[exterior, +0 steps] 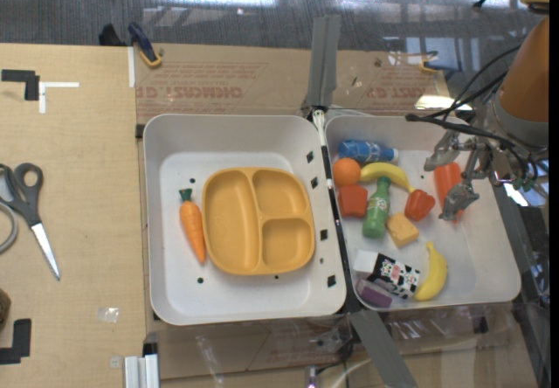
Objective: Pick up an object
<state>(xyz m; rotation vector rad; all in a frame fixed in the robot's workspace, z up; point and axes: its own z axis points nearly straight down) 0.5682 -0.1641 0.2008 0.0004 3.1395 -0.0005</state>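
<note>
- Camera view: the gripper [460,178] hangs over the right bin [489,286], near its right wall, with the grey arm and its orange band [533,80] above it at the right edge.
- Its fingers [459,199] stand apart, and a red pepper [447,180] shows between them; whether they press on it I cannot tell.
- Just left of that lies a second, smaller red pepper [419,204], touching a yellow cheese wedge [403,229].
- A green bottle [377,207] stands in the bin's middle, with a banana [385,173] curving across its top.
- An orange [347,170] sits above a red block [353,200] at the bin's left wall; a blue bottle [366,150] lies near the back.
- At the front, a second banana [433,273] lies beside a black-and-white carton [392,273] and a purple piece [375,294].
- The left bin [166,290] bears a yellow divided plate [258,220], with a carrot [192,227] just beside it on the left.
- Scissors [33,216] lie on the bench [70,142], well apart from both bins.
</note>
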